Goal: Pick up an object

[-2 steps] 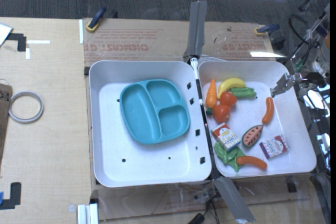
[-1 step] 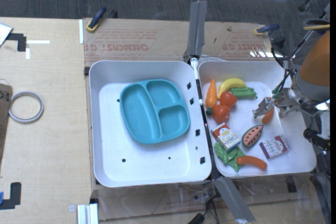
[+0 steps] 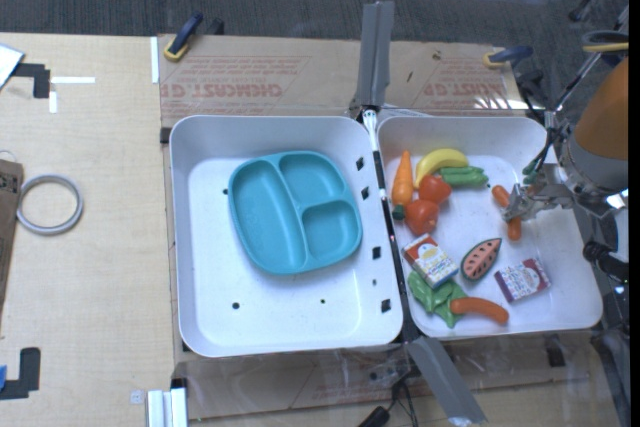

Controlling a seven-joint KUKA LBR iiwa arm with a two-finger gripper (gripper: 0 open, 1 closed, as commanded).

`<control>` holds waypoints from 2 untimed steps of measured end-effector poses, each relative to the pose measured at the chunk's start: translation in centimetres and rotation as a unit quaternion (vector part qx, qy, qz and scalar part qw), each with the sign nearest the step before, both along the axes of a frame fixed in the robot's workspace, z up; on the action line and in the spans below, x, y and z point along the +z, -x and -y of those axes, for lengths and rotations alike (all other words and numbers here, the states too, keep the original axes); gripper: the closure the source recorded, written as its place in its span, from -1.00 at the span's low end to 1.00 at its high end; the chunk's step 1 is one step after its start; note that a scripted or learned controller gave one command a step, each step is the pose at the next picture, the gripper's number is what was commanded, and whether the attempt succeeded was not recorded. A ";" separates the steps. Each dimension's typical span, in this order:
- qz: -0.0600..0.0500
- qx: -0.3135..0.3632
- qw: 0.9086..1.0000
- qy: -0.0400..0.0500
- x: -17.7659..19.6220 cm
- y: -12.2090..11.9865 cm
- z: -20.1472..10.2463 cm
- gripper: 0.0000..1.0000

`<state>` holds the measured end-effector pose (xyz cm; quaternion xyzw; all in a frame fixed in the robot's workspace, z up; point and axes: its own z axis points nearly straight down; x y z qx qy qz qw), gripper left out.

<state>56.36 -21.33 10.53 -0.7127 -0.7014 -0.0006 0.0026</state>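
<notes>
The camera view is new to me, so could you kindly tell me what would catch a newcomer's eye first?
First, the blue divided plate, lying alone in the left bin. Next, the bright toy food strewn across the right bin, with a yellow banana and an orange carrot at its far-left corner. The gripper reaches in from the right over that bin.

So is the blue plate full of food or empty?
Empty. The blue plate lies flat in the left bin, its three sections bare. All the toy food is in the right bin.
</notes>
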 end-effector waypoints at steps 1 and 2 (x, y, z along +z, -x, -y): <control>0.001 -0.012 1.000 0.003 11.2 -1.3 -4.7 1.00; 0.000 -0.066 0.998 0.003 13.7 1.7 -10.5 1.00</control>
